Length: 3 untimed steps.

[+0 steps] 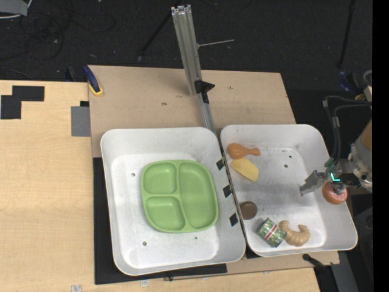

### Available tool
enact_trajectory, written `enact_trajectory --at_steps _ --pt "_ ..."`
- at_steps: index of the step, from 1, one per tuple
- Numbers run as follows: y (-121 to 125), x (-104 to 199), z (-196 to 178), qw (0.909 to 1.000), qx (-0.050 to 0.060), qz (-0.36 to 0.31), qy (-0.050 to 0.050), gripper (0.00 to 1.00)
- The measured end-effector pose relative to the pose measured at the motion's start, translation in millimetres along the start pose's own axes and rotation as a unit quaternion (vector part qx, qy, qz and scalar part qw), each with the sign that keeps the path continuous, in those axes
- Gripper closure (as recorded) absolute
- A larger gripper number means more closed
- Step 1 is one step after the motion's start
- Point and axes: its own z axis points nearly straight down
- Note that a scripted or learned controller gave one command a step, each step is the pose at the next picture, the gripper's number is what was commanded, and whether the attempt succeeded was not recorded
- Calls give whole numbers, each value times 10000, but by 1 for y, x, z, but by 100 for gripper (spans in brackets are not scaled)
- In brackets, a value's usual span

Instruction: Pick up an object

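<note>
Gripper at right bin's edge, clamped on reddish round object.

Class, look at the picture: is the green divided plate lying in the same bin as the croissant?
No. The green divided plate lies in the left bin, while the croissant lies in the right bin.

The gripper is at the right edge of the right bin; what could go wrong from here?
1. The gripper hangs over the right bin's wall, so lowering here may strike the rim.
2. The green can and the tan croissant toy lie touching; a grasp could catch both or neither.
3. The reddish round object lies close by the gripper and could be knocked.
</note>
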Motion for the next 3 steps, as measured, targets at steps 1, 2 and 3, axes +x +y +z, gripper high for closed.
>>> enact_trajectory --at_steps 1,2,3 --pt "1 0 -1 10000 -11 -1 -3 0" --pt "10 4 52 10000 20 -5 11 0" --pt "11 8 96 10000 20 0 12 0"
